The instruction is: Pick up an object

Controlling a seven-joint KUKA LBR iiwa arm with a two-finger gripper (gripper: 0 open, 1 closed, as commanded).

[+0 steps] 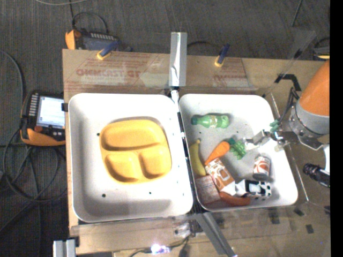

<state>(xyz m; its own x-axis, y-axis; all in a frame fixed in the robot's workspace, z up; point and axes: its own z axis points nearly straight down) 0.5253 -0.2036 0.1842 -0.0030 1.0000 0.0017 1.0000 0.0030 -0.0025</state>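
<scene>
The right bin (pixel 278 123) holds several objects. A green bottle (pixel 210 121) lies near its back. An orange carrot (pixel 217 150) with a green leafy top (pixel 237 148) lies in the middle, beside a yellow banana (pixel 197 159). An orange-and-white carton (pixel 219 174), a small can (pixel 261 167), a black-and-white box (pixel 258 188) and a red-brown item (pixel 233 199) sit towards the front. My gripper (pixel 252 141) reaches in from the right, low over the bin, its tip just right of the carrot's leafy top. Nothing is seen held in it.
The left bin (pixel 80 159) holds a yellow divided plate (pixel 136 149). A vertical metal post (pixel 178 60) stands behind the seam between the bins. The arm's orange band (pixel 317 92) and wrist hang over the right bin's right edge. A handheld pendant (pixel 45 118) lies left of the bench.
</scene>
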